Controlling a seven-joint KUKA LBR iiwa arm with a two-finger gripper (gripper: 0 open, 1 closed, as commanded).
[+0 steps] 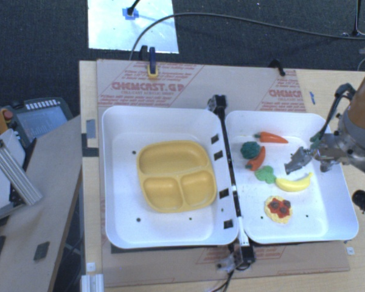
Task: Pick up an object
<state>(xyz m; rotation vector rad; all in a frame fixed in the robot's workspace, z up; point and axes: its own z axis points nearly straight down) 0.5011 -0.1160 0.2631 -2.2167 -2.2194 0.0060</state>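
Camera view: "CHEMCAST GP" on the cardboard sheet

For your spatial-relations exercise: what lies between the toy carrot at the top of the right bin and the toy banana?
In the camera view, the gripper lies between the carrot and the banana.

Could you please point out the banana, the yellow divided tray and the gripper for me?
banana (294, 184): camera view, middle of its curved body.
yellow divided tray (147, 157): camera view, floor of its large upper compartment.
gripper (295, 162): camera view, between its fingertips, above the banana.
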